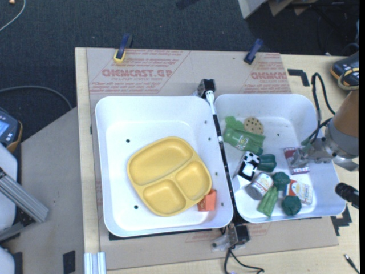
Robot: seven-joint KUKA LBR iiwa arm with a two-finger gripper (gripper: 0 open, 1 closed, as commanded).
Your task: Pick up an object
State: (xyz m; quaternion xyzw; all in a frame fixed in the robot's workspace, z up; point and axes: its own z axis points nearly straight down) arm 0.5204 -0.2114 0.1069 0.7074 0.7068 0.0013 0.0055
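Clutter: green pieces (268, 201), a small can (261, 185) and a white packet (304, 192) lie packed together at the near edge of the right bin (274, 100); any of them could be the thing to pick.
Risk: in my judgement a grab here could nudge a neighbour or catch two at once, since the pieces touch.
Gripper: the gripper (300, 160) hangs low by the bin's right side, over a small reddish card (291, 153); I cannot tell whether its fingers are apart or together, and nothing shows between them.
Middle: a black-and-white toy (247, 165) lies just beside a dark green lump (266, 163).
Left bin: a yellow divided plate (169, 176) with an orange block (208, 201) touching its near corner.
Far: a green packet (239, 135) and a speckled cookie (252, 124) lie well apart from the gripper.
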